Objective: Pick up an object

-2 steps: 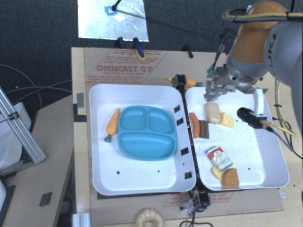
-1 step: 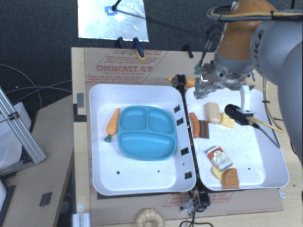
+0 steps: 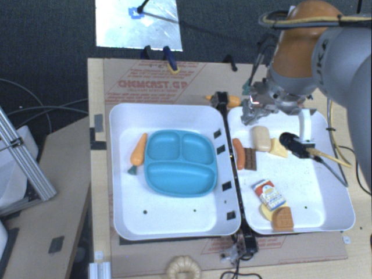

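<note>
My gripper (image 3: 250, 114) hangs over the far left corner of the right bin (image 3: 331, 196), with nothing visibly in it. Just in front of it lies a beige bread roll (image 3: 261, 138), with a yellow cheese wedge (image 3: 279, 150) to the roll's right. An orange sausage (image 3: 238, 151) and a brown chocolate bar (image 3: 250, 158) lie by the bin's left wall. Nearer the front are a small red, white and blue carton (image 3: 269, 194) and a brown toast slice (image 3: 282, 218) on a yellow piece.
The left bin (image 3: 125, 208) holds a blue divided plate (image 3: 178, 162) and a carrot (image 3: 138, 150) to its left. A small orange thing (image 3: 233, 102) sits at the far rim between the bins. The grey arm (image 3: 343, 51) comes in from the upper right.
</note>
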Controlling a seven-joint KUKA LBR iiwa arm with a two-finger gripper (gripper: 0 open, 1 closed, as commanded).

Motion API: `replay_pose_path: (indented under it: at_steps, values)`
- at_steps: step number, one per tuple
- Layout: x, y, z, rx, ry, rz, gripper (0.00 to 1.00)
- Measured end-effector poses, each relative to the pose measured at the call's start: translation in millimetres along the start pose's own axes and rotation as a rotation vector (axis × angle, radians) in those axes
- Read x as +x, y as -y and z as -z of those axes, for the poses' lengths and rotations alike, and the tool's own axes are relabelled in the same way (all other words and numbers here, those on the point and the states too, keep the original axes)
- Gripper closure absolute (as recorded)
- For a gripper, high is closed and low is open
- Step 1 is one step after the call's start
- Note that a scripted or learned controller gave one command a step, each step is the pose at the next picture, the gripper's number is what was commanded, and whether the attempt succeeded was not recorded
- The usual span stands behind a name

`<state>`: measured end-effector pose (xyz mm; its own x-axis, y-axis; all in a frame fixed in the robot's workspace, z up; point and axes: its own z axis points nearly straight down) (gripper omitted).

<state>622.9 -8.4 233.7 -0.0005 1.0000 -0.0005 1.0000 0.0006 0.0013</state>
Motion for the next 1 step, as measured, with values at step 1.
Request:
replay_pose_path:
  at_steps: [1]
  values:
    - [7.7,-4.7,-1.0,-0.001,0.000,0.004,1.00]
